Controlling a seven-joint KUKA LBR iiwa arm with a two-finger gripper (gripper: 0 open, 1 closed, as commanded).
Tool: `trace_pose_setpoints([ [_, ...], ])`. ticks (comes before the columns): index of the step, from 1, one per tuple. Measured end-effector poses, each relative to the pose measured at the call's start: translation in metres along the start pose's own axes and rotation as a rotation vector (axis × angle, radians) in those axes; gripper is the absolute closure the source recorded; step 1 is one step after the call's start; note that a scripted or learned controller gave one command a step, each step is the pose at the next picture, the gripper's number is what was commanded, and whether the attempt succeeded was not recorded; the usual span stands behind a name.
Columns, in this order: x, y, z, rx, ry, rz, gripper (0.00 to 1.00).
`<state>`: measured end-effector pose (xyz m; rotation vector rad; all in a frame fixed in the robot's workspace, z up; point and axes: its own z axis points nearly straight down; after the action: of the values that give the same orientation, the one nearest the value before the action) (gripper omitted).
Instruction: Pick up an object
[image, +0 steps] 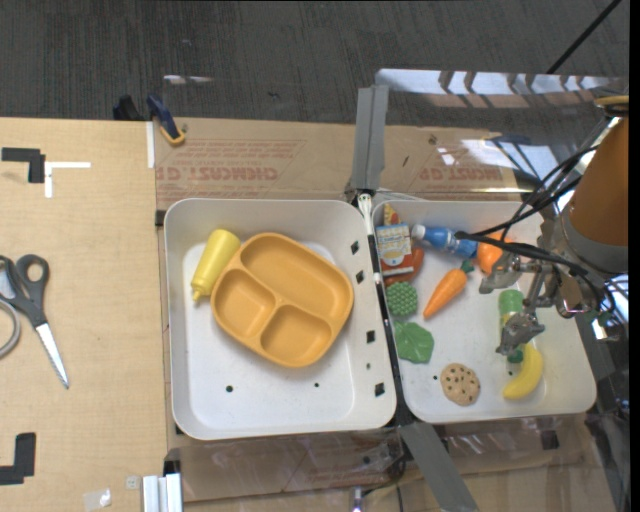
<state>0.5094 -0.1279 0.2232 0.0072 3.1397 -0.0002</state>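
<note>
Camera view had the hand (517, 335) low in the right bin (570, 400), hovering at the right side over a small green item (512, 301) and just above the banana (525, 373); couldn't tell whether it was open or closed, and nothing was visibly held. Looked like the approach/descend step of the pick, grasp not yet confirmed. Likely targets: banana or the green piece, both sitting right under the tool. Next move would need a straight drop centred on one item, then a close and lift; the banana lay close to the bin wall, so clearance there looked tight. Other candidates in that bin: carrot (446, 290), cookie (460, 383), green leaf piece (414, 343), a printed carton (393, 245) whose label was too small to read. Left bin (200, 400) held a divided orange plate (282, 298) and a yellow bottle (213, 262). Cardboard (240, 160) behind the bins carried red printing, mirrored and not legible. Scissors (35, 310) lay on the counter (80, 400)
</note>
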Motion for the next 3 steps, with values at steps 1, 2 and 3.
trace_pose_setpoints([
  [1,-0.045,0.003,0.120,0.000,0.001,0.415,0.00],
  [2,-0.128,0.016,0.132,0.005,0.019,0.467,0.00],
  [3,-0.094,-0.055,0.129,0.002,-0.003,0.169,0.00],
])
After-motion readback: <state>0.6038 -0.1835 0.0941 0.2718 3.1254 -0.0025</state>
